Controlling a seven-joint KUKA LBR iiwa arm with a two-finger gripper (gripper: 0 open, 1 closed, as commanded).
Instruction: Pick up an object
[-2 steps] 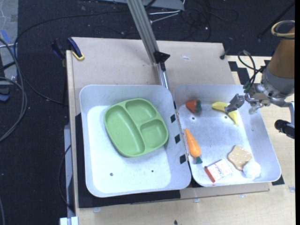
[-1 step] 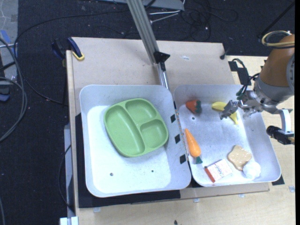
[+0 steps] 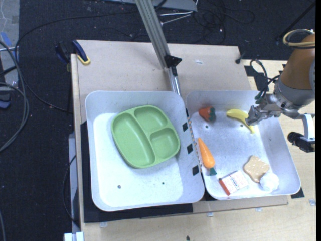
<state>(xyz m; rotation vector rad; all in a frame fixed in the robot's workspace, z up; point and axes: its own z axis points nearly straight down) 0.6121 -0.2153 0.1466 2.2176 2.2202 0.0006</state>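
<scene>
The right bin (image 3: 281,149) holds a yellow banana (image 3: 236,115) near its far edge, a red strawberry toy (image 3: 206,113), an orange carrot (image 3: 205,154) by the left wall, a red and white box (image 3: 234,182), a tan bread slice (image 3: 256,168) and a white ball (image 3: 270,182). My gripper (image 3: 255,116) hangs low at the banana's right end, close to it or touching it. Whether anything sits between its fingers is too small to make out.
The left bin (image 3: 100,185) carries a green divided plate (image 3: 145,135). A metal pole (image 3: 155,29) slants from the top down to the gap between the bins. The arm's orange band (image 3: 301,64) stands over the right bin's far right corner.
</scene>
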